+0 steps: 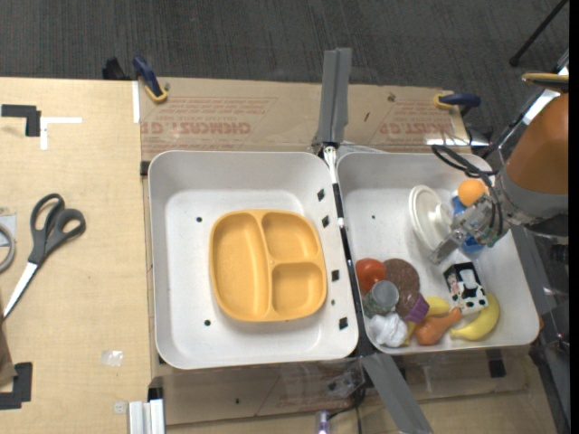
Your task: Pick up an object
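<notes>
White cloth (391, 330) at right bin (516, 337) front; claw (457, 235) above, grip state unclear

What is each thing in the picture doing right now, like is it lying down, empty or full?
Yellow plate: lying flat in the left bin, nothing in it.
Scissors: closed, flat on the bench.
Banana: lying in the right bin's near corner.
Carrot: lying beside the banana.
White bowl: tipped on its side.
Gripper: low in the right bin by the bowl.
</notes>
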### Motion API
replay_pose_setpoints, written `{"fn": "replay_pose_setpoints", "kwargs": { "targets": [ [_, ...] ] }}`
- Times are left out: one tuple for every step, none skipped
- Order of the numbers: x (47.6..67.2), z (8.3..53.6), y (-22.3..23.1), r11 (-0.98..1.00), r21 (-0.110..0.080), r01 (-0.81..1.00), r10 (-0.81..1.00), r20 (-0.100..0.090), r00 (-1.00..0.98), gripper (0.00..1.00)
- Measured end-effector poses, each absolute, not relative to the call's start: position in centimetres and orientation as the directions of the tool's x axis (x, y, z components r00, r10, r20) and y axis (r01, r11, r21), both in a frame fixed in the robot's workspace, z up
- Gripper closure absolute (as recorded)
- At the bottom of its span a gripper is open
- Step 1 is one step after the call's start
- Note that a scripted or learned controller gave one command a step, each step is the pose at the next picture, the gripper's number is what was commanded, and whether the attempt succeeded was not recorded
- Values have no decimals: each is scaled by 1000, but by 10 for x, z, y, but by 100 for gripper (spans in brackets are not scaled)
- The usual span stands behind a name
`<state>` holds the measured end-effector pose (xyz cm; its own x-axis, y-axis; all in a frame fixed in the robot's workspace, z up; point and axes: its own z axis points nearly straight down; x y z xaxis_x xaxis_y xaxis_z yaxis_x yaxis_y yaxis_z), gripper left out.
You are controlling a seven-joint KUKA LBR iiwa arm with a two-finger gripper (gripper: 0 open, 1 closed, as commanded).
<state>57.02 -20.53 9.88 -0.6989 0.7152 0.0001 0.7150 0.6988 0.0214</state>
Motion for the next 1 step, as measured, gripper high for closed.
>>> {"fn": "replay_pose_setpoints", "kwargs": {
  "targets": [
    [573, 115, -212, 698, 21, 716, 716, -23, -698, 100]
  ]
}}
